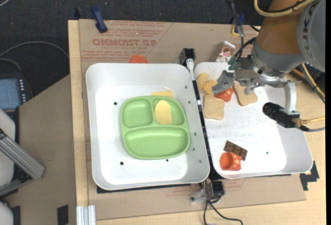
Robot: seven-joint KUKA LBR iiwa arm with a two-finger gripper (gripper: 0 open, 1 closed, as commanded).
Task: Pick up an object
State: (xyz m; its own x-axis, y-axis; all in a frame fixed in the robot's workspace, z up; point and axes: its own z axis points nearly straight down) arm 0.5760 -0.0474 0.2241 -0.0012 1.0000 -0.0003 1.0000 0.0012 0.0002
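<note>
Fingers (223, 83) of the two-finger gripper (234, 87) look spread apart w/ nothing clamped between them, at upper centre-right of frame, low over the top-left part of the right shallow white bin (289, 159). Grey arm w/ orange band (282, 17) comes in from upper right.

Just below the left finger lies a small red soft-looking object (225, 95); contact w/ the finger can't be judged. Beside it on the right is a tan toast-shaped piece (247, 97), and to the lower left a bigger tan bread-slice-shaped piece (213, 108). Pale yellow chunks (205, 81) sit at that bin's top-left corner. Near the bin's bottom edge are a brown chocolate-bar-shaped block (236, 150) and, touching it, a red rounded toy vegetable (230, 162).

A small red-and-white carton (225, 53) is above the right bin's upper rim; print on it is too small to read.

Left shallow white bin (101, 115) holds a green three-compartment plastic plate (154, 138) w/ a pale yellow oval piece (163, 111) in its upper-right compartment. A flat yellow piece (163, 94) pokes out behind the plate's top edge.

Both bins rest on a brown cardboard sheet (83, 84); red print at upper left reads approx. "CHEMCAST GP" (123, 41), w/ smaller red lines above and below it illegible. A blue clamp (98, 19) grips the sheet's top-left corner.
</note>
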